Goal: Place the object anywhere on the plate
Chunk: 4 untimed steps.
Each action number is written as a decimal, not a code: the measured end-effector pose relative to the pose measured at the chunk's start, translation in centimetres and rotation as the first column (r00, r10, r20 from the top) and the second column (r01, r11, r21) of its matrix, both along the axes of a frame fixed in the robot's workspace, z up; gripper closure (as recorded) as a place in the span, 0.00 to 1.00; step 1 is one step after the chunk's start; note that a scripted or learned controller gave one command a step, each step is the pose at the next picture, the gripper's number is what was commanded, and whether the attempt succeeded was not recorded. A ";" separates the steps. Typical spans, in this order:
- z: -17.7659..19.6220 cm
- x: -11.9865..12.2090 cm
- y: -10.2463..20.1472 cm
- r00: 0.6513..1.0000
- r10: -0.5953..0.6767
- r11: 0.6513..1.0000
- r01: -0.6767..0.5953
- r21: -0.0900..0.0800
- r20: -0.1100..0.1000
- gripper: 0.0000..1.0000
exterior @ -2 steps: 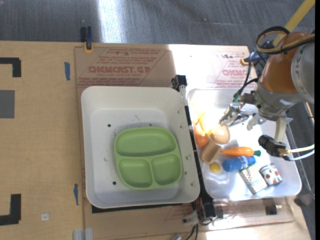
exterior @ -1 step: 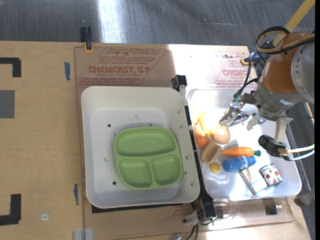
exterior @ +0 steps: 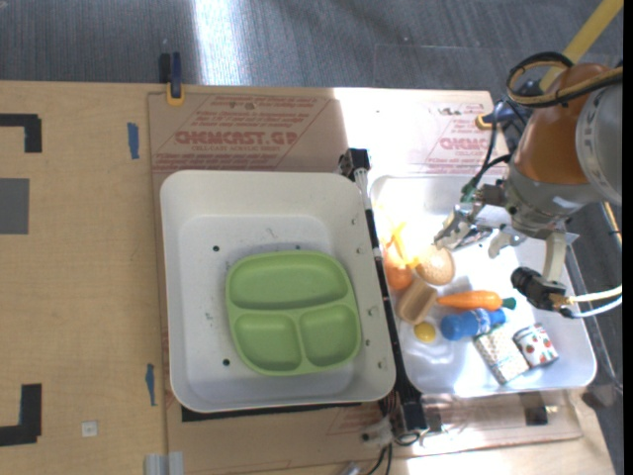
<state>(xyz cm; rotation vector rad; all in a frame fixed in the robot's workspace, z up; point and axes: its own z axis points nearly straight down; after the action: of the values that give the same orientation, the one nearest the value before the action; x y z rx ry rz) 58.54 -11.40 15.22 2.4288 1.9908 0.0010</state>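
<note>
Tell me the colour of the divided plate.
Light green; the plate shows best in the camera view.

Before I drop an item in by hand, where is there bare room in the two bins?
Free: the plate's three wells, the left bin's floor around it, and the right bin's top-left corner. Crowded: the right bin's middle, around the carrot and bottle beneath the pincer.

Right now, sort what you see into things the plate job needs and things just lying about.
For the job: the green plate in the left bin; the gripper over the right bin; the toy food pile beneath it, one piece to be picked.

Lying about: blue clamp; blue tape marks; the cardboard sheet under the bins.
</note>
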 end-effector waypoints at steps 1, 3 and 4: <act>0.0 0.0 0.0 1.000 0.000 1.000 0.000 0.000 0.000 0.00; 0.0 0.0 0.0 1.000 0.000 1.000 0.000 0.000 0.000 0.00; 0.0 0.0 0.0 1.000 0.000 1.000 0.000 0.000 0.000 0.00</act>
<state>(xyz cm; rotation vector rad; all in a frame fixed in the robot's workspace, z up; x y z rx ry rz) 58.54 -11.40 15.22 2.4288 1.9908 0.0010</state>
